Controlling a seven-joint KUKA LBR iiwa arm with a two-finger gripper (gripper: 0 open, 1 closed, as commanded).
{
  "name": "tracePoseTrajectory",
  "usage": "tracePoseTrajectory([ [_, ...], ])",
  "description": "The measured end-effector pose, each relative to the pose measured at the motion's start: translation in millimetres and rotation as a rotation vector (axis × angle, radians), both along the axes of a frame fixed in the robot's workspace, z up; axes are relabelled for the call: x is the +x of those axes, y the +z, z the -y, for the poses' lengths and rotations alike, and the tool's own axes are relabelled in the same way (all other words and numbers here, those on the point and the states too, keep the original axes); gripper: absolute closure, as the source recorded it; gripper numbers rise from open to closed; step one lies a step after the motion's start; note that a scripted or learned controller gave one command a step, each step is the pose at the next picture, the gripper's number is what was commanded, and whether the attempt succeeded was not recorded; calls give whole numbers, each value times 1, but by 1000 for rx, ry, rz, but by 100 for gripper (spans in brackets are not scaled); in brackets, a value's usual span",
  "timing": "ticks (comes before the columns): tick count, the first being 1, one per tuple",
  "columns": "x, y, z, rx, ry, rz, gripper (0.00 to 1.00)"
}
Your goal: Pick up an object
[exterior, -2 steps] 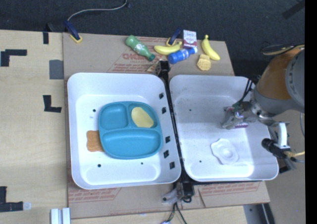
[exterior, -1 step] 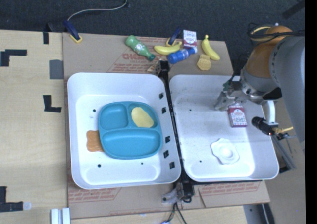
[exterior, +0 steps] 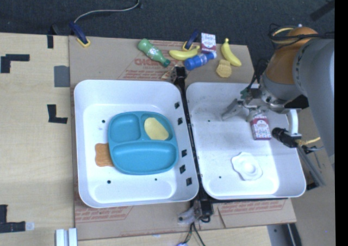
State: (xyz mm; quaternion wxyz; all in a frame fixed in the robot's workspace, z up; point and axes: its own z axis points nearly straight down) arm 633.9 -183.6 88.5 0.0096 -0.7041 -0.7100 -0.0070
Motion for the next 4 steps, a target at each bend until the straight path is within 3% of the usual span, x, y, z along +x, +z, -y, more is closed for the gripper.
tracePoseTrajectory([
  [1, 35, 93, 40, -26, -6, 6, 0],
  [2, 6, 8, 39, -24, -6, 5, 0],
  [3, -41, -1, 1, -26, -8, 8, 0],
  [4, -66, -2, -43, -26, -7, 9, 0],
])
